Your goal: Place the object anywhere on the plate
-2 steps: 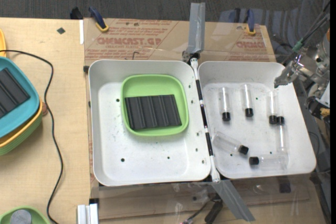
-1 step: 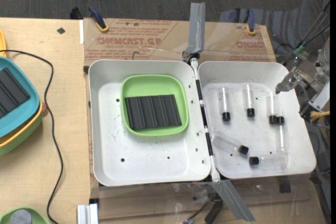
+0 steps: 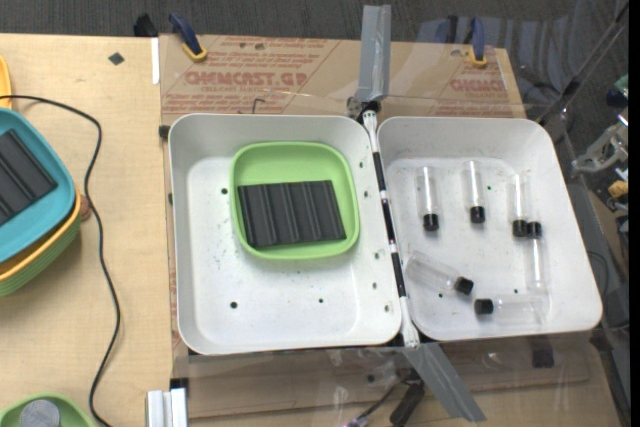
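A square green plate (image 3: 294, 165) sits in the upper middle of the left white bin (image 3: 200, 285). A dark grey ridged slab (image 3: 290, 213) lies flat across the plate's centre. Several clear plastic tubes with black caps lie in the right white bin (image 3: 560, 175). Three of them rest upright in the picture: one at the left (image 3: 428, 195), one in the middle (image 3: 472, 187), one at the right (image 3: 519, 205). Another tube (image 3: 438, 275) lies slanted near the bin's front, its cap pointing right. One more tube (image 3: 512, 308) lies along the front wall.
A grey divider bar (image 3: 385, 205) runs between the two bins. Stacked teal and green trays (image 3: 30, 205) stand at the far left on the wooden bench, with a black cable (image 3: 100, 245) looping past them. Metal hardware (image 3: 608, 153) sticks in at the right.
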`<state>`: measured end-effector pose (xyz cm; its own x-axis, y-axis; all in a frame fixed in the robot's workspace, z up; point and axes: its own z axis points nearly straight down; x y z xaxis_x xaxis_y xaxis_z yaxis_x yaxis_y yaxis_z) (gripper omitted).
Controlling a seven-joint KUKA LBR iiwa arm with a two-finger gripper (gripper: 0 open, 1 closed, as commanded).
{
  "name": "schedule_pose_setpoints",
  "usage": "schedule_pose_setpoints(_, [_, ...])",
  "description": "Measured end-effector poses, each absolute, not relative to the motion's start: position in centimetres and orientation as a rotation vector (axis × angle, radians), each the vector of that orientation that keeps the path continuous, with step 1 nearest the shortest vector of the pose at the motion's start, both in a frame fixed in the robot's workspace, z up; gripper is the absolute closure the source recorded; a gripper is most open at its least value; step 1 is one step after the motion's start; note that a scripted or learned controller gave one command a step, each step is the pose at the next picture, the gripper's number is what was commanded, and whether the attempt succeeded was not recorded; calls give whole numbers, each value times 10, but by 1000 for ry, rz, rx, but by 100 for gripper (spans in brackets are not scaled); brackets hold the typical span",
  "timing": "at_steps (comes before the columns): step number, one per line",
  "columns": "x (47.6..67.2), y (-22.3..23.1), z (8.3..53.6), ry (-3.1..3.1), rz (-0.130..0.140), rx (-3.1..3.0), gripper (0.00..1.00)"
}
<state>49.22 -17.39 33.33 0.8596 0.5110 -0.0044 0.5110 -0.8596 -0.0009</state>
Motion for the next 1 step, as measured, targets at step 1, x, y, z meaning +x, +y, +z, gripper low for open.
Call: schedule_pose_setpoints(1, [506,-222,354,403,-10,3116,0])
